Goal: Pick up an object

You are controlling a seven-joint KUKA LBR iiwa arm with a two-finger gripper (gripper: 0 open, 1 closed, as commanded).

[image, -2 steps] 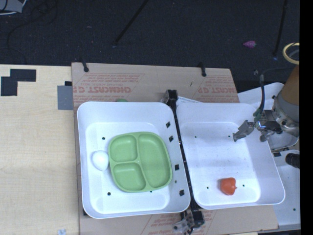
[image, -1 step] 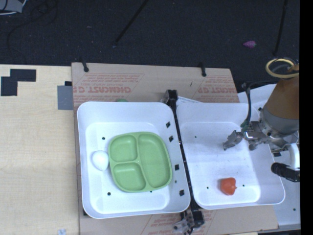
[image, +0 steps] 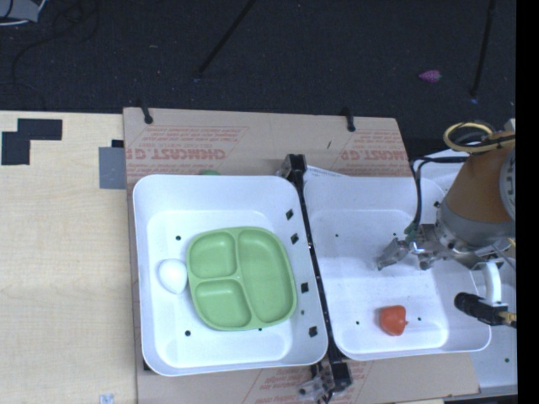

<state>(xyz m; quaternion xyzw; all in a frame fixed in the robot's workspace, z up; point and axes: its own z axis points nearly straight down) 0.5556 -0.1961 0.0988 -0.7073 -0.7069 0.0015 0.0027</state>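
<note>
Your arm [image: 482, 194] reaches in from the right, its orange band uppermost and grey wrist below; your gripper [image: 392, 257] points left and hangs low, with nothing visible between its metal fingertips

Count: two white bins [image: 156, 225]; one green divided plate [image: 240, 278]; one white egg [image: 173, 275]; one red-orange object [image: 392, 320].

Robot lab: bins [image: 168, 192] on cardboard [image: 253, 141], cables [image: 421, 183]
</note>
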